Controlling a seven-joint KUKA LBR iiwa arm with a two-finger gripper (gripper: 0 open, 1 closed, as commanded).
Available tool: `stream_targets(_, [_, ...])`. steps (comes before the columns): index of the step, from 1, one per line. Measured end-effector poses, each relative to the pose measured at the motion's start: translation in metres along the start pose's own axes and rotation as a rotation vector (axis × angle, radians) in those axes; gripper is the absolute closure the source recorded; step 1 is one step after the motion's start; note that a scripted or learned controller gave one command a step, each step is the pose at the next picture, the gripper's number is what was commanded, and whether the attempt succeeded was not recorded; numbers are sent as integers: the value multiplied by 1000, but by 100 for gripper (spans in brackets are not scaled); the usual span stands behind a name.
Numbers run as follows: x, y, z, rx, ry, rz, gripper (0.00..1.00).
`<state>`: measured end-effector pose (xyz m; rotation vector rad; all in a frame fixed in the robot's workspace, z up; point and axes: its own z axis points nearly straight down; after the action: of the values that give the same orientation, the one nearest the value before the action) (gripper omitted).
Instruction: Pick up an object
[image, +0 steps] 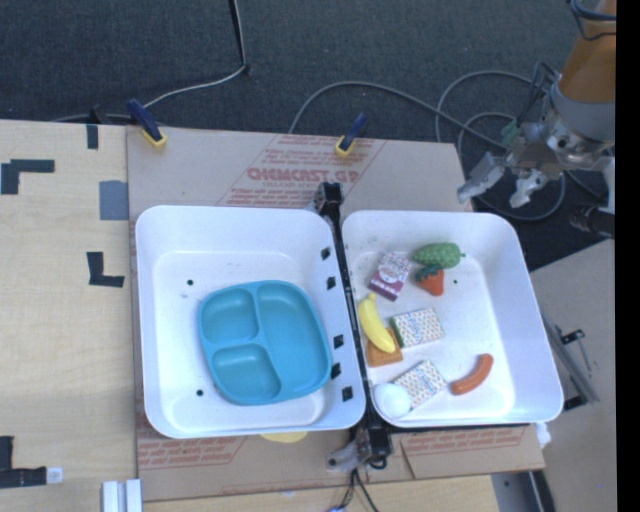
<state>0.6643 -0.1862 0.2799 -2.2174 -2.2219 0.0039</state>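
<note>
A blue plate (265, 340) fills the left bin (160, 300); toy food crowds the right bin (520, 300). The gripper (505, 185) hovers beyond it, fingers spread, holding nothing.

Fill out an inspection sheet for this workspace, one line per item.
Surface: cardboard sheet on a wooden bench, held by two clamps, bearing two white bins.
Job's things: right bin holds a carrot, banana, sausage, egg, two patterned packets and a purple packet.
Clutter: left bin holds a blue divided plate.
Grippers: gripper open, raised beyond the right bin's far right corner, holding nothing.
Cables: white cables loop behind the bench.
Surroundings: dark floor.
</note>
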Motion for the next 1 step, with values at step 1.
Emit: stream_targets(1, [29, 5, 147, -3, -2, 0, 0])
